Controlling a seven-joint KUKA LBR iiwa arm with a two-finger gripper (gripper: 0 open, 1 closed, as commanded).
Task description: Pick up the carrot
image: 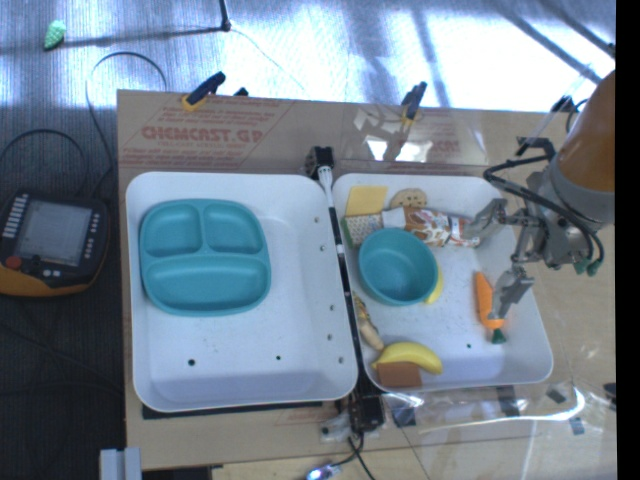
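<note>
The carrot (485, 302) lies in the right bin (530, 363), toward its right side, with its long axis running far to near and leaning a little to the right as it comes near; its green stub points toward the near edge. The claw (505, 253) hangs just over the carrot's right side with its two fingers (516, 290) spread apart, one reaching toward the far end of the bin and one down beside the carrot, and nothing sits between them.

The bench (230, 128) carries two white bins. The left bin (170, 353) holds one teal divided tray (204, 254). The right bin holds one teal bowl (398, 265), one banana (408, 354) at the near edge, one yellow block (366, 200) at the far-left corner, and one printed packet (440, 229) beyond the bowl.
</note>
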